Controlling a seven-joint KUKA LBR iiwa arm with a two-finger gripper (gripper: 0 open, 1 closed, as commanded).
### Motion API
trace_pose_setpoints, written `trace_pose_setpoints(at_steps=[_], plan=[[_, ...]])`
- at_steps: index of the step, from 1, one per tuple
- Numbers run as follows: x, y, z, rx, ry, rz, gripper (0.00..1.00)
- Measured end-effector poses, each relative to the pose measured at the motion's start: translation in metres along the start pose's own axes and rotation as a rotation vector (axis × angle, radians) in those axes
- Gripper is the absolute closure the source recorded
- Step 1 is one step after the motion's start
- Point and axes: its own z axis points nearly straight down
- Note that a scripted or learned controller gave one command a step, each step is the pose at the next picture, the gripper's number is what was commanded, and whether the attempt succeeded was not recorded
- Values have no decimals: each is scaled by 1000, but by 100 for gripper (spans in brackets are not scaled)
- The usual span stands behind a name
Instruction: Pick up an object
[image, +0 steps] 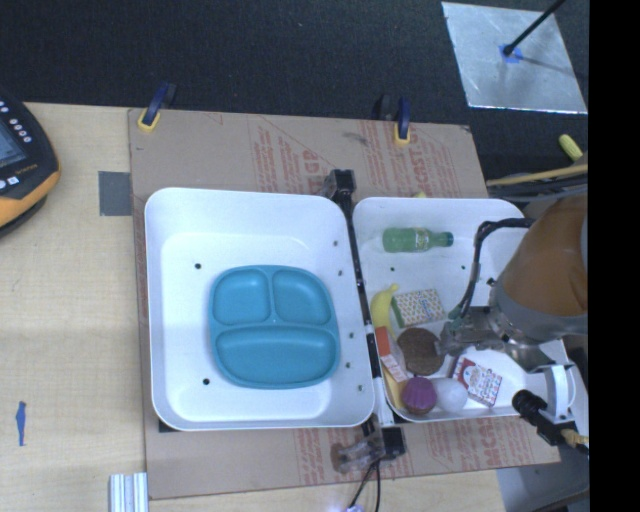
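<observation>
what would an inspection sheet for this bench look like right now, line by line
surface: tan bench with a cardboard sheet under two white bins, held by two clamps at its far edge.
job's things: right bin holds a green bottle, a banana, a patterned packet, a brown round piece, a purple round item, a white ball and a red and white carton.
clutter: left bin holds a blue divided plate.
grippers: pincer low over the right bin, beside the brown piece; no object seen between its fingers.
cables: black cable along the arm; wires at the near edge.
surroundings: orange and black handheld unit at left; dark floor beyond.
</observation>
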Motion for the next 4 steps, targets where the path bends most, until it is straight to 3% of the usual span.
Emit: trace_pose_setpoints(at_steps=[2, 3, 4], plan=[[-1, 0, -20, -1, -3, -5, 100], [-1, 0, -20, 0, -3, -6, 0], [-53, 60, 23, -1, 0, 8, 0]])
